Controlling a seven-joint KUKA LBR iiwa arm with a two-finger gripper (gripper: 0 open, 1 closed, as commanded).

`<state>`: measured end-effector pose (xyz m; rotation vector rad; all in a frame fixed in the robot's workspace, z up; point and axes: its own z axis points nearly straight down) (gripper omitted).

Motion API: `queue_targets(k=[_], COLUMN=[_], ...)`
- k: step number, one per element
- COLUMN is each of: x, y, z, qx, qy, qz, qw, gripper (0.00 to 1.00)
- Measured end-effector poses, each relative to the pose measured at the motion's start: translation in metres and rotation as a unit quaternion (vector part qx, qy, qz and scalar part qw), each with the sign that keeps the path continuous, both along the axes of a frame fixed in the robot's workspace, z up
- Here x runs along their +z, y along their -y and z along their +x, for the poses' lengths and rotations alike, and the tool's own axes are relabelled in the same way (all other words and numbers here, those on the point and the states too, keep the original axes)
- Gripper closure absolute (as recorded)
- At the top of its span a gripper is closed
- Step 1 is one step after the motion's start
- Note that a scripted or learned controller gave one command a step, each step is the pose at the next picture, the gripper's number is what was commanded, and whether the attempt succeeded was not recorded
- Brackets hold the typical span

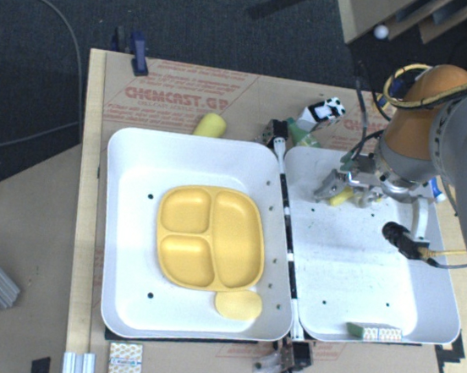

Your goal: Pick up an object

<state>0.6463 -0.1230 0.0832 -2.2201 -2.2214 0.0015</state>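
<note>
- Nearest the camera, at the front edge of the surface (pixel 86 205), a small patterned packet (pixel 125 365) lies just outside the left bin (pixel 124 210), beside a metal bracket at the bottom left.
- The left bin holds a yellow divided tray (pixel 210 238) with three compartments, lying flat near the bin's middle; all three look bare.
- A pale yellow round lid-like disc (pixel 238 304) touches the tray's near right corner, still inside the left bin.
- The right bin (pixel 357 283) carries a small green and white block (pixel 375 332) against its front wall, well apart from the arm.
- At the far left part of the right bin, a small yellow object (pixel 339 197) lies on the bin floor right at the gripper (pixel 344 190).
- The fingers are down at that yellow object, but whether they are open, closed, or gripping it cannot be told: the grey parts there are too small and cluttered.
- Above the gripper sits the orange band of the arm (pixel 427 113), with the grey body filling the right side.
- Behind the bins, on the cardboard-covered surface, lie a yellow cylinder-like item (pixel 210 125), a black and white toy (pixel 324 111) and a blue clip (pixel 139 51).
</note>
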Motion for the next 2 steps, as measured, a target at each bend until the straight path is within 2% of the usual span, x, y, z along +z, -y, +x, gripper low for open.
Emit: queue_targets(k=[1, 2], x=[-0.0012, 0.0080], y=[0.0055, 0.0064], z=[0.0160, 0.0148], qx=[-0.002, -0.002], qy=[-0.009, -0.012], qz=[0.0010, -0.0001], qw=[1.0000, 0.9999], gripper=[0.00, 1.00])
